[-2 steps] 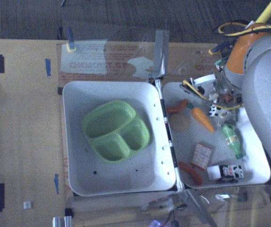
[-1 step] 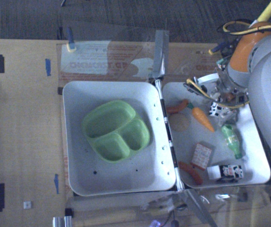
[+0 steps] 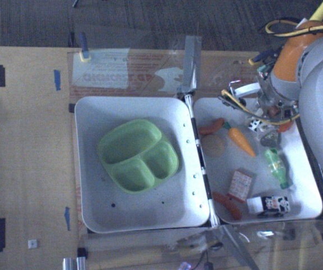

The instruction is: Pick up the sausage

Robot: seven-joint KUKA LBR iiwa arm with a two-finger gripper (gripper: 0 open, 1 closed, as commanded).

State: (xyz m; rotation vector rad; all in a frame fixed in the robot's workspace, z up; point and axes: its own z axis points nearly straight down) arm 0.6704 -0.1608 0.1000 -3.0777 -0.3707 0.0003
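Note:
The sausage, a short reddish-brown link, lies at the upper left of the right bin, close to the wall between the two bins. My gripper hangs low over the upper right part of that bin, below the orange band of the arm. It is to the right of the sausage, with an orange carrot lying between them. Nothing is visibly held.
The right bin also holds a brownish round item, a green bottle, a small pink box, a red elongated piece and a cow-patterned carton. A green divided plate sits in the left bin.

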